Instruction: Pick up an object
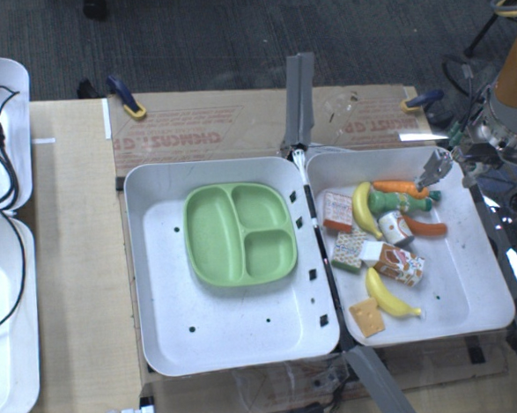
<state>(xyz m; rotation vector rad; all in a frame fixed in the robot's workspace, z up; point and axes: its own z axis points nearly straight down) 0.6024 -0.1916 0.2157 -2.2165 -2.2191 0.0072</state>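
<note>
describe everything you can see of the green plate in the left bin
The green plate is a pale green, matte, plastic-looking tray with rounded corners and three compartments: one long section on its left, two smaller ones on its right. It lies flat and right side up, slightly rotated, in the upper middle of the left bin, resting on the bin's floor. Nothing lies in it.

cardboard sheet (235,123) | red print, upside down | not legible

Toys crowd the right bin's (477,305) left half; its right side lies bare, as does floor around the green plate (240,232).
</note>
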